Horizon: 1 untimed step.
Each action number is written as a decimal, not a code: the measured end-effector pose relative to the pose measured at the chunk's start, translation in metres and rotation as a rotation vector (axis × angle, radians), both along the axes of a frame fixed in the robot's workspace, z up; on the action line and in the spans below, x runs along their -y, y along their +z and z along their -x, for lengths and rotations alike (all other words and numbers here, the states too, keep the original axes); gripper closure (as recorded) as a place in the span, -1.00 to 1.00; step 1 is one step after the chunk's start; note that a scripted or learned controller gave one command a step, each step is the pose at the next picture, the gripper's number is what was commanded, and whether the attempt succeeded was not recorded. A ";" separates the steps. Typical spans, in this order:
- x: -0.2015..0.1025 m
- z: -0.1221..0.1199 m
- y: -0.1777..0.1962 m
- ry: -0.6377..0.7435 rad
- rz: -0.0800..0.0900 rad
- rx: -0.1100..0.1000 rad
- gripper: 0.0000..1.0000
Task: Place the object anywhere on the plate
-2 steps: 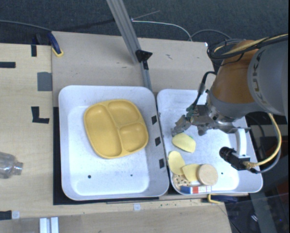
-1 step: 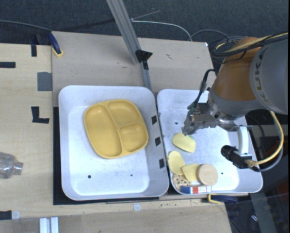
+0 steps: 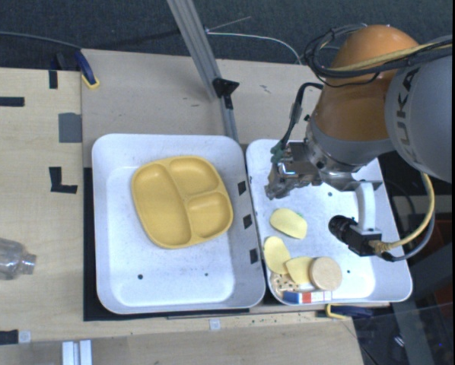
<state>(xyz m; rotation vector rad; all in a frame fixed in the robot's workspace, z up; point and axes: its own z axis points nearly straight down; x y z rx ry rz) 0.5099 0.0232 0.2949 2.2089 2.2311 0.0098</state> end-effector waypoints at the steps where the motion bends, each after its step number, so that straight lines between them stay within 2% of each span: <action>1: 0.005 0.001 -0.004 -0.009 0.005 -0.007 -1.00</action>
